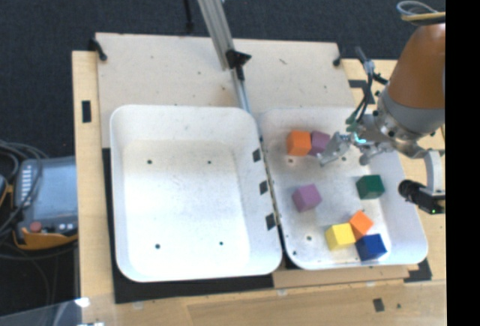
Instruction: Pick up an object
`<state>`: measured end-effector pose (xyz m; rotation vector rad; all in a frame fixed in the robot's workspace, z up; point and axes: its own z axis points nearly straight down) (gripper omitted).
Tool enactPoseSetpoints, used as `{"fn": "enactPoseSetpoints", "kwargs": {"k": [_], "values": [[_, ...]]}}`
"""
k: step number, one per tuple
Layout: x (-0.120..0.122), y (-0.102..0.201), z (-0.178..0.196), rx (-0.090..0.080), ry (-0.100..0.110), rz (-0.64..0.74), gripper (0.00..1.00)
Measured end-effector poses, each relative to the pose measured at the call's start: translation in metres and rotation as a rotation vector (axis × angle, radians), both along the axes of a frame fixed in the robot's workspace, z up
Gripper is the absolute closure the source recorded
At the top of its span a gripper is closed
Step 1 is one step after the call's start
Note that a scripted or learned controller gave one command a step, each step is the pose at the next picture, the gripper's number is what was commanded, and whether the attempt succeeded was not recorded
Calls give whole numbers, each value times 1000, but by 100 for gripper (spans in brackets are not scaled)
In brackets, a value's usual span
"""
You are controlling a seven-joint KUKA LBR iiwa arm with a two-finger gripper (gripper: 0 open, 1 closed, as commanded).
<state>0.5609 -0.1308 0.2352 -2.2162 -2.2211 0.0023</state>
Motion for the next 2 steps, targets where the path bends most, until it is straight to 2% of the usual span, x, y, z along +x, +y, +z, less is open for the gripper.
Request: {"fn": "enactPoseSetpoints", "kwargs": {"k": [1,2], "values": [[1,0,2,-1,-5,-1,0],[-2,3,-41,-3,0,-5,0]]}}
